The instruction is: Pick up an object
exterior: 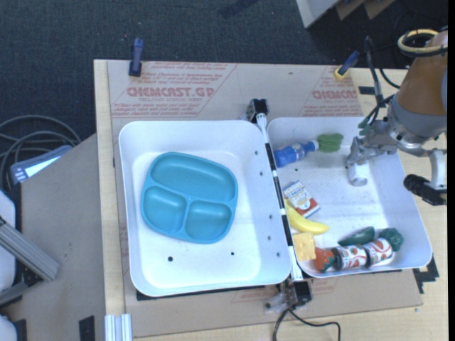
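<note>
Your gripper (357,168) hangs low in the right bin (405,197), fingers nearly together with nothing between them. The bottle (293,152) lies just to its left beside a green toy (329,143). The banana (306,222) lies nearer the front, well apart.

Lots of open white floor in the middle and far right of the right bin (416,222). Crowded along its left wall: blue bottle (293,152), green thing (330,143), small carton (301,197), banana (305,222). Blocked along the near edge by a can (364,254) and other bits. Left bin (135,162) mostly taken up by a blue tray (189,197), with bare room around it.
</note>
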`<state>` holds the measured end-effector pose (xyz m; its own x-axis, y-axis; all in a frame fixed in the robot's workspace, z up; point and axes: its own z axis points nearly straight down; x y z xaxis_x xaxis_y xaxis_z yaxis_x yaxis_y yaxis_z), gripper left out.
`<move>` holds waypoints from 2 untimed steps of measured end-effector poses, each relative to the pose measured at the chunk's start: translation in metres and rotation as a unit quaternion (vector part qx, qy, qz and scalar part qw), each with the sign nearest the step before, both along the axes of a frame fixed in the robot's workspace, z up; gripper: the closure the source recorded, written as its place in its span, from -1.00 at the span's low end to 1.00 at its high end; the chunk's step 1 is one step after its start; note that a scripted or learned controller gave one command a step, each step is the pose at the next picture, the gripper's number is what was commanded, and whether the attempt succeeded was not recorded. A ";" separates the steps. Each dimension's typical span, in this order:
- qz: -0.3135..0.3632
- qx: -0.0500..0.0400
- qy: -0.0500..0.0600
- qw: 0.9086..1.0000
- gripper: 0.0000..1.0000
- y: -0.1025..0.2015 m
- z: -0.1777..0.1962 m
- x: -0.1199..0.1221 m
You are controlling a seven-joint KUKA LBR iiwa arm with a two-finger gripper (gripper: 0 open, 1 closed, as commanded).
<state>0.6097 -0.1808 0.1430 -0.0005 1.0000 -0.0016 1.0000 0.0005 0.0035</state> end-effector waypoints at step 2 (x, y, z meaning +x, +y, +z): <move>0.000 -0.001 -0.003 1.000 1.00 0.000 0.020 0.001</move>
<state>0.6109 -0.1809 0.1634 -0.0011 1.0000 -0.0039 1.0000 0.0011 0.0087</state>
